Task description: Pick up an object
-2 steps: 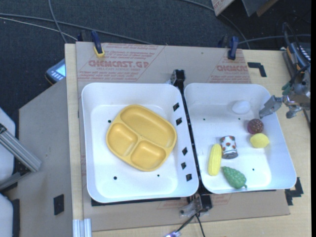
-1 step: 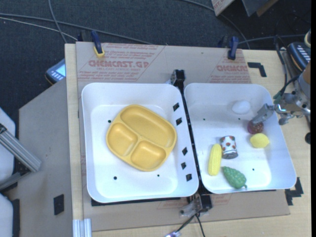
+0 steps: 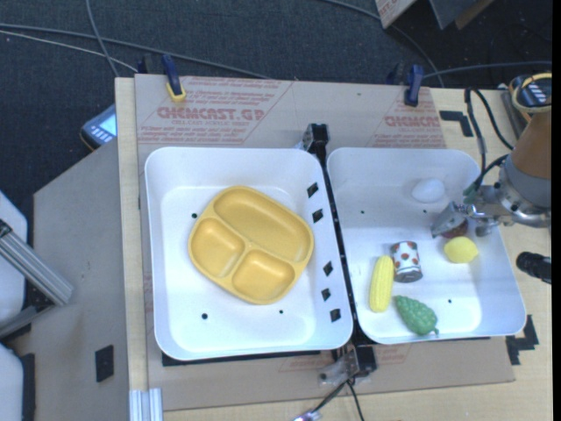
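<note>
Bench edge first: in the right bin [image 3: 491, 318] a green toy [image 3: 415, 314] lies nearest, then a corn cob [image 3: 380, 282] with its long axis running near to far, tip toward the far wall, beside 1 small can [image 3: 406, 261]. Further in sits a yellow lemon [image 3: 461, 251], just beside the gripper [image 3: 456, 221]; whether its fingers are apart or together I cannot tell. A good pick probably means centring over the lemon before descending. The left bin [image 3: 166, 261] holds a yellow tray [image 3: 251, 244].

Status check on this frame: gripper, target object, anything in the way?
Gripper low in right bin, just above the lemon. Nothing seen between fingers. Can, corn close by on the lemon's left.
</note>
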Tool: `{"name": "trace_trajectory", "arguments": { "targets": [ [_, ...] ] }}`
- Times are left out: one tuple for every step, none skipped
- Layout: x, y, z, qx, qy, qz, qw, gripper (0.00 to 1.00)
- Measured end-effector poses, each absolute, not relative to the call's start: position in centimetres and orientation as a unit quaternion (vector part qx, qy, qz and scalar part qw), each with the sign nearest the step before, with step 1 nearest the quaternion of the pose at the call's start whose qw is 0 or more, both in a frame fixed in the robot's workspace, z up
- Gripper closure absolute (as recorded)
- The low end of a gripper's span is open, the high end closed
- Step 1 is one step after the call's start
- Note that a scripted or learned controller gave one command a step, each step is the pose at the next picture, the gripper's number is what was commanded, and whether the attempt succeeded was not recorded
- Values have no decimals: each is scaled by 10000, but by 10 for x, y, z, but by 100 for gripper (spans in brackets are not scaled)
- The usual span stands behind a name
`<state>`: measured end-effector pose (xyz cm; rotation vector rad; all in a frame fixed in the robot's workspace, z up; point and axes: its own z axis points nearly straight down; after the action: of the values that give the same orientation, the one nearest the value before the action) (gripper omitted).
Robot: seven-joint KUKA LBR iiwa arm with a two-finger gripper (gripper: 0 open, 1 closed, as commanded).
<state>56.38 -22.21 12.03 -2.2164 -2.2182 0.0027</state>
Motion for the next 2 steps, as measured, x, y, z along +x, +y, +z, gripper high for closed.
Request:
{"name": "trace_trajectory", "arguments": {
  "targets": [
    [566,-216,84,-7054,-7088,-32,52,0],
    [565,-220,96,-7059,-7083,-13,14,100]
  ]
}}
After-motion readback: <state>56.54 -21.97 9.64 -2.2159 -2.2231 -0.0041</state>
